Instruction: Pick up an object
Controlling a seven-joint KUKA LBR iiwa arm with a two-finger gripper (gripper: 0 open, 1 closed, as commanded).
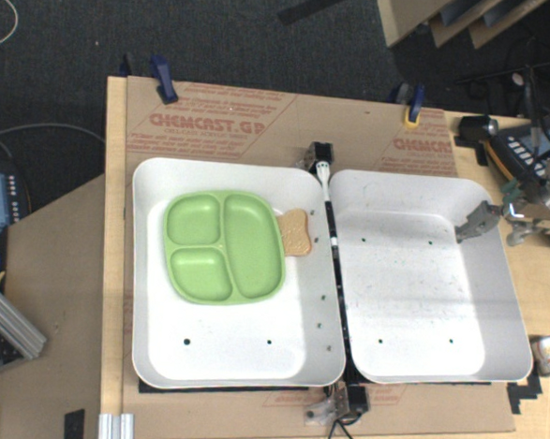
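At the far right edge of the right bin (434, 366), the gripper (481, 222) hangs just over the rim with nothing between its fingers; whether it is released or clenched I cannot tell. The candidates for picking sit well apart from it, in the left bin (238, 347): a green divided plate (224, 247) lying flat toward the far side, and a small tan piece (296, 232) touching the plate's right rim. The likely trouble is the plate: it looks like smooth, glossy, rigid plastic, wide, shallow and round-cornered, so two fingers could slide off its low rim or simply push it along the slick white floor. The tan piece appears matte and flat, like a biscuit, tucked against the plate, so a descent might clip the plate instead.
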